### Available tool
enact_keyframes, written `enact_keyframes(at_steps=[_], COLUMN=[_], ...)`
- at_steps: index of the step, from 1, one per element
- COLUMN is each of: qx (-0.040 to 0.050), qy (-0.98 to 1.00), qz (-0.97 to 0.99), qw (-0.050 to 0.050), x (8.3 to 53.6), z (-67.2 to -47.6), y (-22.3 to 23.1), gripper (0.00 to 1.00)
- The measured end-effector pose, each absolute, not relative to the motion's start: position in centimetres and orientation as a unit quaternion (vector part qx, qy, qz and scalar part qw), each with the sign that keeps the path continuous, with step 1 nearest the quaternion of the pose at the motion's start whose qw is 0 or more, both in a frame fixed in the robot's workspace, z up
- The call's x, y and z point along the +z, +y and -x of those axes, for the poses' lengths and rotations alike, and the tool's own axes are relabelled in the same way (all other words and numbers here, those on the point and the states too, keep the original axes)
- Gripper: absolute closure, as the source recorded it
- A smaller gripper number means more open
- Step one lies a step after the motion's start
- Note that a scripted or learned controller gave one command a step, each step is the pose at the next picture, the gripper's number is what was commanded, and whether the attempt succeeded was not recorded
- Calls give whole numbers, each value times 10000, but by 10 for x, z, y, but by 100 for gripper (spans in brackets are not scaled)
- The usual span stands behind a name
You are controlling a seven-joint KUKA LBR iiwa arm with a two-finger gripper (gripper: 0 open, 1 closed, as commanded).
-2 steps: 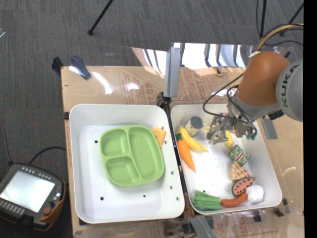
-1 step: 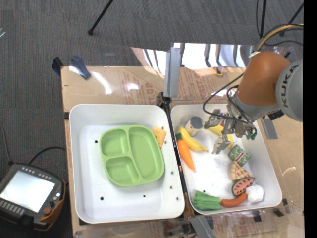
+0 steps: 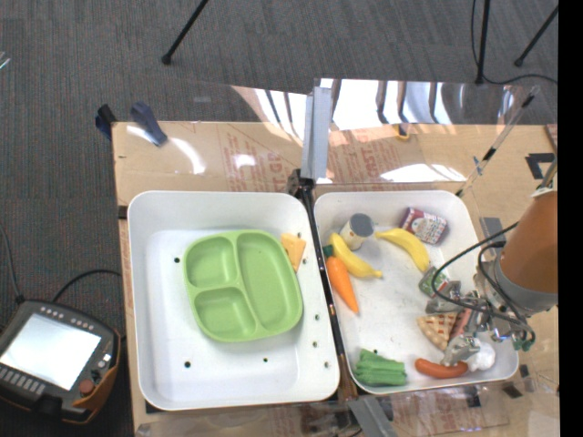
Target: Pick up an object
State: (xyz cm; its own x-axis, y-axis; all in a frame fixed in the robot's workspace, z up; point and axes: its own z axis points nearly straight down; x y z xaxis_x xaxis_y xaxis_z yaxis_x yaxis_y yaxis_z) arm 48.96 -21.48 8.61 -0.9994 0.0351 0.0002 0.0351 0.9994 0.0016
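The right bin (image 3: 455, 209) holds several toy foods: an orange carrot (image 3: 342, 283), two yellow bananas (image 3: 355, 258) (image 3: 407, 244), a small grey can (image 3: 362, 228), a purple packet (image 3: 425, 226), a green vegetable piece (image 3: 381, 368), a red sausage (image 3: 440, 368) and a pizza slice (image 3: 434, 330). My gripper (image 3: 463, 324) is low at that bin's right side, right over the pizza slice's right edge, with cables around it. A white lump (image 3: 482, 358) lies just below it.
The left bin (image 3: 155, 244) carries a green divided plate (image 3: 244, 285) and a yellow wedge (image 3: 293, 247) at its right wall. A teach pendant (image 3: 55, 358) lies on the floor at lower left. A clear shield stands behind the bins.
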Motion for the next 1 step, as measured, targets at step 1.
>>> enact_keyframes(at_steps=[1], qx=[-27], qy=[-10000], qz=[60], qw=[20], x=[84], z=[-541], y=[-119], gripper=[0])
